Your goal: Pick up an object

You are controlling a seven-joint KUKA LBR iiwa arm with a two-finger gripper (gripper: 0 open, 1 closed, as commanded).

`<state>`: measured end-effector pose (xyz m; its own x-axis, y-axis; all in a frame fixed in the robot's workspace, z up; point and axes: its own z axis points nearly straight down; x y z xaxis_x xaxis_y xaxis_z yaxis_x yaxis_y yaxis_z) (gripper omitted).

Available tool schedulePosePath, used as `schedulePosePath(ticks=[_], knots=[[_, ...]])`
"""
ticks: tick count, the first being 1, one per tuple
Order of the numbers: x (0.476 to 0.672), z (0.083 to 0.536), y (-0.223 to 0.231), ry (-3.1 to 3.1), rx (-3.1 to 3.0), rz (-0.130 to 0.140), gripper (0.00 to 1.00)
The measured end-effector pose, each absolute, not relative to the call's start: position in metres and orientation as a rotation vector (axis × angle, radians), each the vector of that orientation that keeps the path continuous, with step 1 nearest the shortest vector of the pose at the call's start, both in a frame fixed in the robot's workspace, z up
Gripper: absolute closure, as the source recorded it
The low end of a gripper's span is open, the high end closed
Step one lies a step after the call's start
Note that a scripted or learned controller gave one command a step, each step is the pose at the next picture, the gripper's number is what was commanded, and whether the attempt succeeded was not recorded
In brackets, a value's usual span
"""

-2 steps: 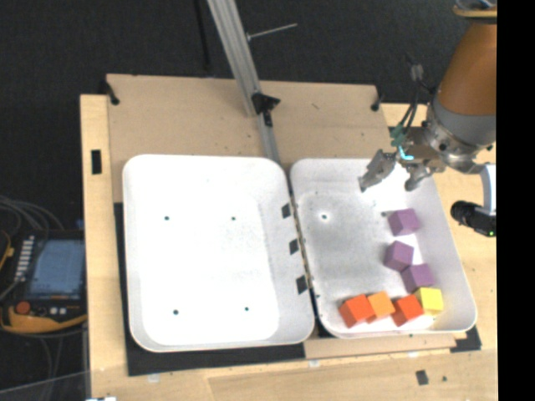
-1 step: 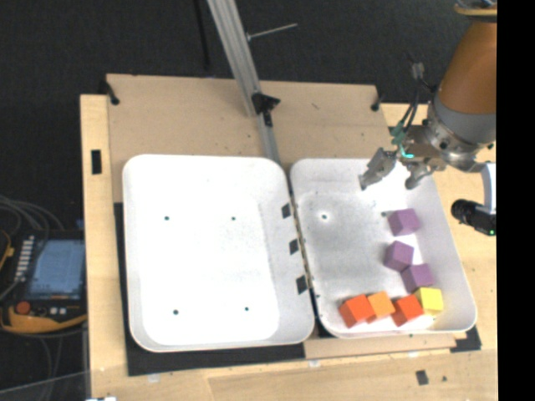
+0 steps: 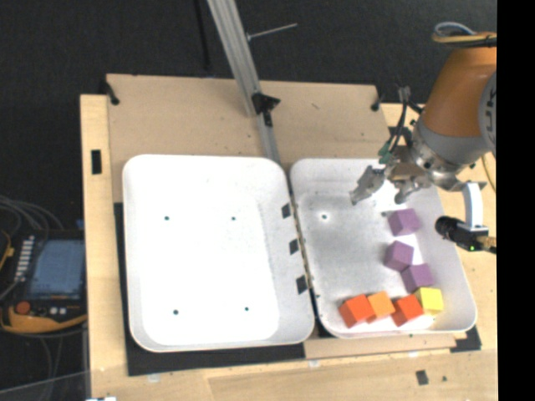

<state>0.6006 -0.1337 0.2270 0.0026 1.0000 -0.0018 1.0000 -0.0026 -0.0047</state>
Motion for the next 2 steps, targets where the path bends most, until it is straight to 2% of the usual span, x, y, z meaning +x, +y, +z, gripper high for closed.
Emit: schedulePosePath(ticks=[2], knots=[[0.587, 0.130, -0.142, -2.218, -2.223, 0.006, 0.00]])
